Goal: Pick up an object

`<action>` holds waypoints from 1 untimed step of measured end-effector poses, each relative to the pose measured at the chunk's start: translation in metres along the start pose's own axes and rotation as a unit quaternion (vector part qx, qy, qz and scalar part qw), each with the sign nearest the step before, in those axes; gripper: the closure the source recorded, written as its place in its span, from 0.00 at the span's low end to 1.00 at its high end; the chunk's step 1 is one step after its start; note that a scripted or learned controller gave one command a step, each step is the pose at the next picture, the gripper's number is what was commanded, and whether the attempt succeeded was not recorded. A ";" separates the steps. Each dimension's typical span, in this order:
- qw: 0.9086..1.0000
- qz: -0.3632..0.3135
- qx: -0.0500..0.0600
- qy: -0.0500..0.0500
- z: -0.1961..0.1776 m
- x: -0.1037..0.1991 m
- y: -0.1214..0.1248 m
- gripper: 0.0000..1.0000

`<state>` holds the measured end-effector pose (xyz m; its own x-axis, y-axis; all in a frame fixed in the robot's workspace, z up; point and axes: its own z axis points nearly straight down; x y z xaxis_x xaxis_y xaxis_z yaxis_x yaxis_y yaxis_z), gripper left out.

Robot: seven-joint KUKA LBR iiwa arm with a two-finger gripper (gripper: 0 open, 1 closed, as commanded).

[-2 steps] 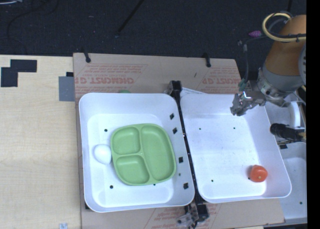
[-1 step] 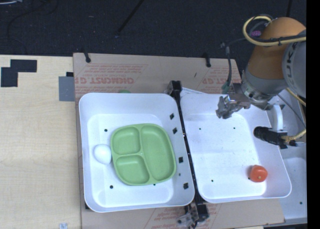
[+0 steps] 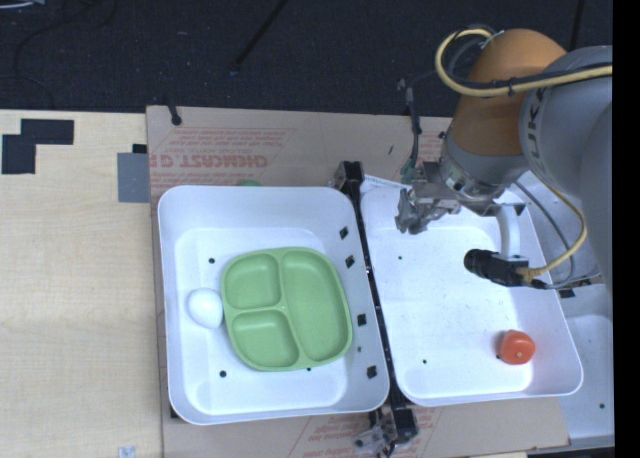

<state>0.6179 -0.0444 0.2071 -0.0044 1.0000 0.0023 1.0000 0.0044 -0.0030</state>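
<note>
A small orange-red object (image 3: 516,347) lies in the right bin (image 3: 450,366) near its front right corner. A green three-compartment plate (image 3: 285,307) rests in the left bin (image 3: 190,216), and a white egg-shaped object (image 3: 205,307) touches its left edge. My gripper (image 3: 410,221) hangs over the back left part of the right bin, far from the orange-red object. Nothing shows between its fingers, and they look close together.
A black divider with clamps (image 3: 362,286) runs between the two bins. A black cylindrical part (image 3: 495,266) with a cable juts from the arm over the right bin. Cardboard (image 3: 250,151) lies under the bins, and wooden bench top (image 3: 70,296) spreads to the left.
</note>
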 end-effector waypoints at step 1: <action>1.000 0.000 -0.001 0.000 -0.013 0.056 0.001 1.00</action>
<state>0.6189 0.0119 0.2202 -0.0049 1.0000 0.0024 1.0000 0.0049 -0.0014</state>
